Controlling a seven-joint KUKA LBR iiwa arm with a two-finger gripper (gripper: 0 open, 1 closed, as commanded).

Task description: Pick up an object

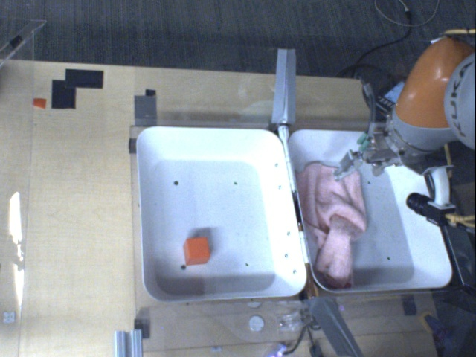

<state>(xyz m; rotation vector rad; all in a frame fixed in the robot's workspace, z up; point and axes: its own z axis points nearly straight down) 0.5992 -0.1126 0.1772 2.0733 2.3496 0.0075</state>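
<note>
A crumpled pink cloth [338,218] lies along the left side of the right bin [416,266]. In the left bin [216,155], near its front, sits a small orange cube [197,251]. My gripper [355,161] hangs over the back of the right bin, just above the cloth's upper right corner. Whether it touches the cloth is unclear. The arm's orange band [431,84] sits behind it at the right.
A metal divider post [284,88] stands between the two bins at the back. Black markers [74,86] and a small orange tag [39,103] lie on the wooden bench at the far left. A black fixture [431,208] juts over the right bin's right rim.
</note>
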